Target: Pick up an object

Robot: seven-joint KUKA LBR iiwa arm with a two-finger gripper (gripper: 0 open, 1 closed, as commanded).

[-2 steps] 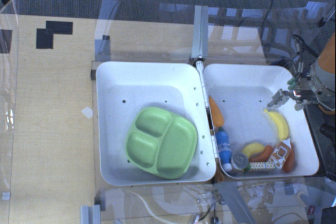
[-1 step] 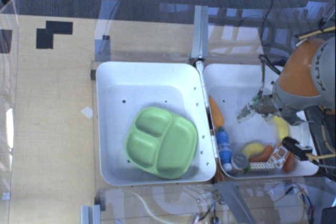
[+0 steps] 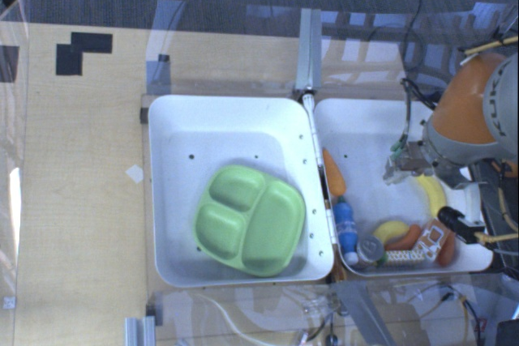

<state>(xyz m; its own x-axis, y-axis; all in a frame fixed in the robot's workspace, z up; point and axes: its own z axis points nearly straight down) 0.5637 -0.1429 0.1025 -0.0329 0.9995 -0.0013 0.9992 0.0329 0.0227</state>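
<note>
My gripper point(image 3: 402, 168) hangs over the right bin point(image 3: 365, 121), above a bare patch of its floor near the right side. A yellow banana point(image 3: 432, 193) lies just to its right and slightly nearer. Along the bin's left wall lie an orange carrot point(image 3: 332, 171) and a blue bottle point(image 3: 345, 224). In the near corner sit a small can point(image 3: 371, 249), a yellow lemon point(image 3: 391, 230), a red sausage point(image 3: 407, 238), a patterned packet point(image 3: 431, 238) and a red item point(image 3: 448, 252). None of these is seen between the fingers.
A green divided plate point(image 3: 250, 219) lies in the left bin point(image 3: 178, 142). A metal divider post point(image 3: 307, 53) stands behind the wall between the bins. Cables point(image 3: 413, 20) trail behind the right bin.
</note>
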